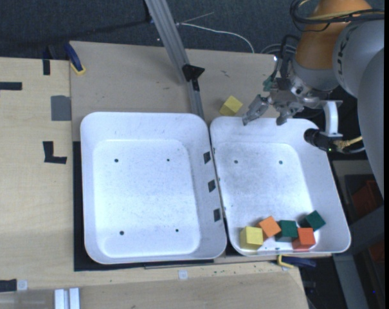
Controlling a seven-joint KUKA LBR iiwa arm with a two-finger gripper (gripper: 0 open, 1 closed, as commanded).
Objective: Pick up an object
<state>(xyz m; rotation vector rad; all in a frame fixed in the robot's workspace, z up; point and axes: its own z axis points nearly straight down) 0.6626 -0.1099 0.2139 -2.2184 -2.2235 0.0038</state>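
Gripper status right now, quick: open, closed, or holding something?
Gripper: open, holding nothing, above the far rim of the right bin.

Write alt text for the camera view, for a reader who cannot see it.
The gripper, fingers open and holding nothing, hangs over the far rim of the right bin. Five coloured blocks sit in that bin's near corner, and a yellow block lies outside on the bench.

Cut off, overlapped, or too small to read

The grey arm (364,50) runs out past the top and right edges, its base unseen. Among the clustered blocks, the red block (305,237) partly covers the dark green block (288,228). The black marks (215,185) between the bins are too small to identify.
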